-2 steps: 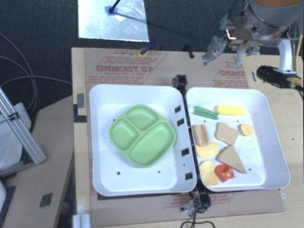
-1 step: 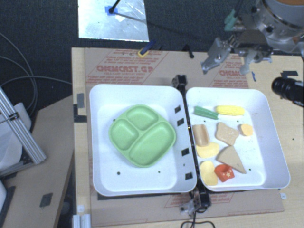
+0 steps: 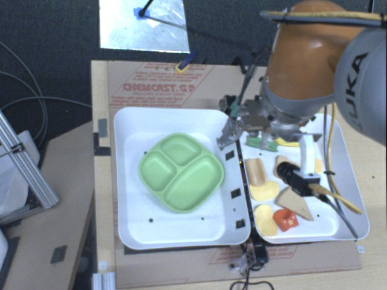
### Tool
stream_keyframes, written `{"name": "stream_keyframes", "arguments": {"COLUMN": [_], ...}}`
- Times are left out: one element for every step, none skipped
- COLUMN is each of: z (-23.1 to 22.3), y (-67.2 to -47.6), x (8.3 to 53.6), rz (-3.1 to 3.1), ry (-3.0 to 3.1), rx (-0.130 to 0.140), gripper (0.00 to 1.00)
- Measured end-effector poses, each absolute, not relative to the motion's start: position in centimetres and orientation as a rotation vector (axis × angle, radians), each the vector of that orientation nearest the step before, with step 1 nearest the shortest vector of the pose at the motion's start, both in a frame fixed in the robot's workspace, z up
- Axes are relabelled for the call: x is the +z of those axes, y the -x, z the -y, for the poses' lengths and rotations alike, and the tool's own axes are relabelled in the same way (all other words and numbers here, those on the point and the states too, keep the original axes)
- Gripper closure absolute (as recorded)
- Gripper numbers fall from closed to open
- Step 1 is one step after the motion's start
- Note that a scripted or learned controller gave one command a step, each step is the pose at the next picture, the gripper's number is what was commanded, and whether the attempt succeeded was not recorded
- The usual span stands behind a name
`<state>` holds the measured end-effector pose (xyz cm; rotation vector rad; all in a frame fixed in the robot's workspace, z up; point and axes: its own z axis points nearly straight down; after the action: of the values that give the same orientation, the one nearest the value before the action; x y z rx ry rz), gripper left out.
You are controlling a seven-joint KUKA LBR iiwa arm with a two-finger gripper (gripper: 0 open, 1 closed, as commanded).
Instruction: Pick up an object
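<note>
In the left bin [image 3: 136,139], a green divided plate [image 3: 181,171]. Over the rim between the bins, the gripper [image 3: 237,128] (grip impossible to tell). Just beside it at four o'clock, a small green piece [image 3: 264,142]; near at five o'clock, a tan roll [image 3: 255,171].

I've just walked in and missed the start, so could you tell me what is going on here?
The arm reaches over the right bin, its gripper low by the wall between the bins, with nothing visibly held. That bin holds small food pieces, among them a red piece and a tan wedge; the left bin holds a green divided plate.
</note>
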<state>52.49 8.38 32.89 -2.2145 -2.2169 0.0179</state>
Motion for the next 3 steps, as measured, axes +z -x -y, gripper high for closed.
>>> {"name": "stream_keyframes", "arguments": {"z": [-1.5, -3.7, -4.3], "y": [-58.3, -51.1, -52.3], "x": [32.3, 27.9, 17.8], "rz": [2.219, 2.219, 2.218], "ry": [2.230, 2.215, 2.217], "rx": [-0.001, 0.007, 0.010], "gripper": [0.00, 0.00, 0.00]}}
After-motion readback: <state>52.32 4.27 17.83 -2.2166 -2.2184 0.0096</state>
